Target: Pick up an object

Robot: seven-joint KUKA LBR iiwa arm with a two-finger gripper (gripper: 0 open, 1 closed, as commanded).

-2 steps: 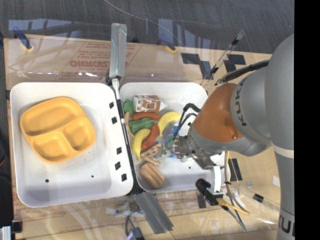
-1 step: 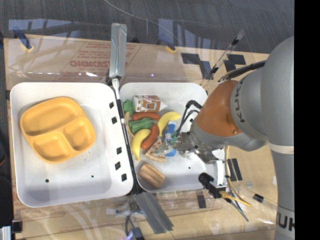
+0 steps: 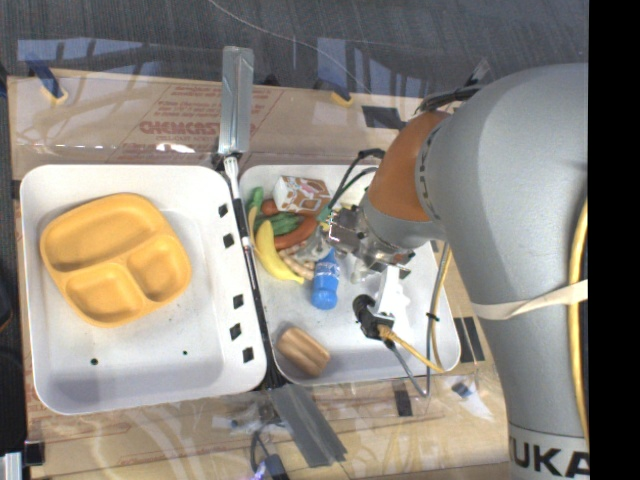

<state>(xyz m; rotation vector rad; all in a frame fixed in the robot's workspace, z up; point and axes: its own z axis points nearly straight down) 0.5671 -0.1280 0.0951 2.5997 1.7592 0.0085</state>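
On the right side of the bench, the grey arm [image 3: 520, 218] with its orange band reaches down over the right bin [image 3: 440, 343], its bulk covering much of that bin's far side. To the left sits the left bin [image 3: 60, 368], a shallow white tray holding a yellow divided plate [image 3: 115, 258] with three compartments, lying slightly askew toward the bin's far-left part. In the right bin, a cluster of toy food lies against the left wall: a yellow banana [image 3: 270, 256], curved and lying lengthwise along the divider, with green pieces [image 3: 262, 208] just beyond it and a red-brown sausage-like item [image 3: 292, 238] beside it; a printed packet [image 3: 300, 193] rests at the far end. A small blue bottle [image 3: 324, 284] lies just right of the banana, near the wrist. A tan, rounded bread-like piece [image 3: 302, 350] sits apart at the bin's near-left corner. The gripper [image 3: 345, 230] is lowered at the cluster's right edge, beside the sausage and above the bottle; whether its claw is wide, narrow or gripping anything cannot be told, as wrist and cables hide it.
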